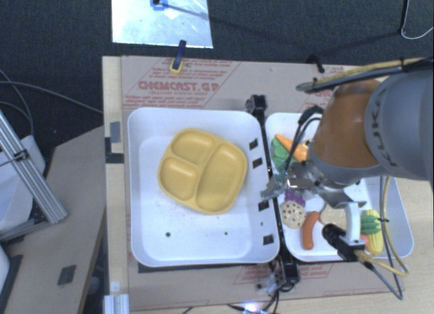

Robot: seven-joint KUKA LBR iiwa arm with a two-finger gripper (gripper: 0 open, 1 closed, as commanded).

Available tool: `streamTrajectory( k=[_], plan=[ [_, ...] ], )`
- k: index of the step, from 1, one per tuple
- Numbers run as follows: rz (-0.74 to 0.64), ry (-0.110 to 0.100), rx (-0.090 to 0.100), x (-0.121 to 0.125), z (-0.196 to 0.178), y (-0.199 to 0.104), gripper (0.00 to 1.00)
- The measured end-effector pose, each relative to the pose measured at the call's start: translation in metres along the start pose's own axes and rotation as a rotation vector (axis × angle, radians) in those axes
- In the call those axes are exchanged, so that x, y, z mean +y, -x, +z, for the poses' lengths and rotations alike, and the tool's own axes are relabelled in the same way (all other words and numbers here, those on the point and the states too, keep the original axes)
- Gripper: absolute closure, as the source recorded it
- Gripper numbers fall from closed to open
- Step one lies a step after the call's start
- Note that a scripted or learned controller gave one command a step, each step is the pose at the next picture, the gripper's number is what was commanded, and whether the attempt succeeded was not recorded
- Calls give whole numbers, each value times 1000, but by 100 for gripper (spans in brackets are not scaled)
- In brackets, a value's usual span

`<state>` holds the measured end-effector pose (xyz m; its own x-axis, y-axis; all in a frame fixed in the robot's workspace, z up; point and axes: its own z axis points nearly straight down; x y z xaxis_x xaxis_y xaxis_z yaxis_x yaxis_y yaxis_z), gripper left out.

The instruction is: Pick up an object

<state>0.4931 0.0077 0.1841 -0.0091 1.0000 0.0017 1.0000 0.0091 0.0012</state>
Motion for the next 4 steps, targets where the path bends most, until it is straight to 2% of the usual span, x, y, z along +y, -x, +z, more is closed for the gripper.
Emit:
streamTrajectory(
  k=[1,2,3,4],
  plan=[
    [11,0,-3,-7,0,35,0],
    [-1,6,1,-5,-54,-12,0],
    [-1,10,2,-5,-143,-55,0],
    [10,-11,-3,15,-6,-41,0]
  ],
)
